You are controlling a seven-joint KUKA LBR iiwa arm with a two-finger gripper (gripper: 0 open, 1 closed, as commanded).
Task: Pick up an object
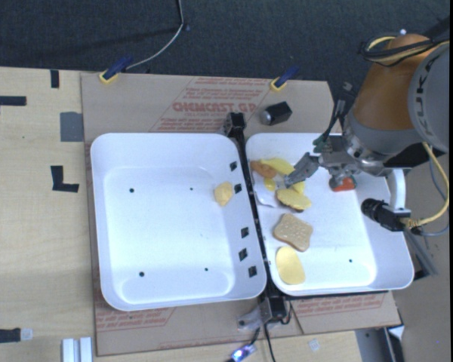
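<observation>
A heap of yellow food pieces lies in the right bin, near the divider. The gripper hangs just over that heap, its grey fingers slanting down toward it; I cannot tell how wide they stand or whether they have anything. Nearer me lie a toast slice and a yellow disc. One small yellow lump sits in the left bin.

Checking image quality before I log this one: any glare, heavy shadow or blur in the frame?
Camera view: even overhead light; the white bins look bright but keep detail; soft shadows under the toast slice and gripper; image slightly soft, so the gripper's fingertips are hard to resolve.
</observation>
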